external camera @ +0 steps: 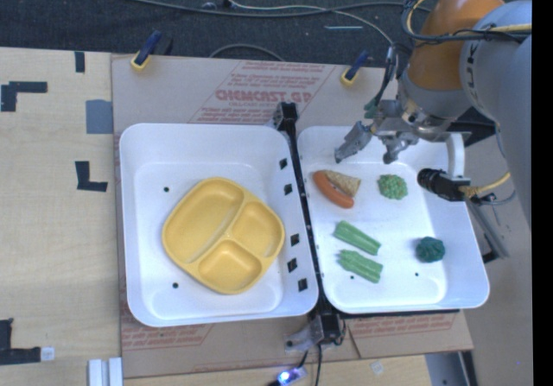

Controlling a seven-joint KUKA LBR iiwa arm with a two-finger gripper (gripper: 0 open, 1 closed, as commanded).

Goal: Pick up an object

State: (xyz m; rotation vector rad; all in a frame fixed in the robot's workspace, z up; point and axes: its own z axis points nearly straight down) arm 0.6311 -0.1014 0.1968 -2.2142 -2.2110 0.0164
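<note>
My gripper (373, 149) hangs over the back of the right bin (458, 289), its two grey fingers spread apart with nothing between them. Just below it to the left lie an orange carrot (332, 189) and a tan wedge like a bread slice (346, 180), touching each other. A light green broccoli piece (392, 186) sits below the right finger. Two green bean pods (357, 237) (360, 266) lie side by side in the bin's middle. A dark green broccoli (429, 249) rests near the right wall.
The left bin (143, 151) holds a yellow divided plate (224, 234). A black divider with clips (296, 194) runs between the bins. The arm's orange band (454, 26) and grey body fill the upper right, with a black cable fitting (436, 183) over the right bin's edge.
</note>
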